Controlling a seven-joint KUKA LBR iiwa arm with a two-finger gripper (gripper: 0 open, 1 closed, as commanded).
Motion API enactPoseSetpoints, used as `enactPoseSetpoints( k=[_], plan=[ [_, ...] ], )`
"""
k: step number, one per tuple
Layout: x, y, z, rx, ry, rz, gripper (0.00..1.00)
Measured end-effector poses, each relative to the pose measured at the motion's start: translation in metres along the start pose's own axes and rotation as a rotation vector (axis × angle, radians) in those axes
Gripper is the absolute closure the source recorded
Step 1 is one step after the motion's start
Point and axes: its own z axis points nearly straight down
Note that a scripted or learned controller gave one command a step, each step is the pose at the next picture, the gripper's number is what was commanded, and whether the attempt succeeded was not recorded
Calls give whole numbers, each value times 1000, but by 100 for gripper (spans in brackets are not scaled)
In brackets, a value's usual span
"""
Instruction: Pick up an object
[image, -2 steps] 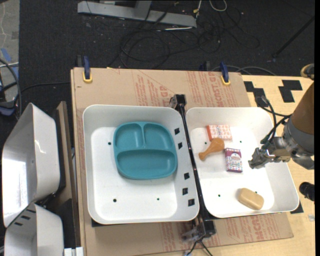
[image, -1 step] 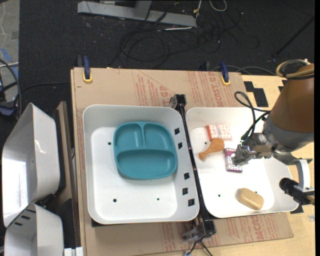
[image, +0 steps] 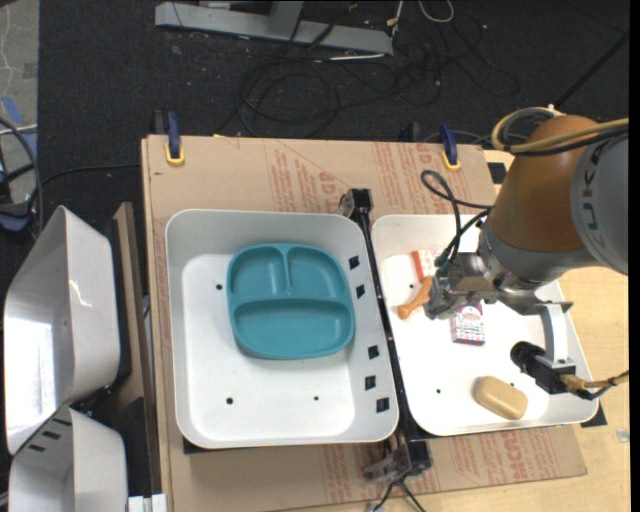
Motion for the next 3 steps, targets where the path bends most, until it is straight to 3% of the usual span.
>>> enactPoseSetpoints(
  k=[1,3],
  plan=[
    [59,26,-4,-2,1,0,100],
    [145,79,-11,-3,1,1,100]
  ],
)
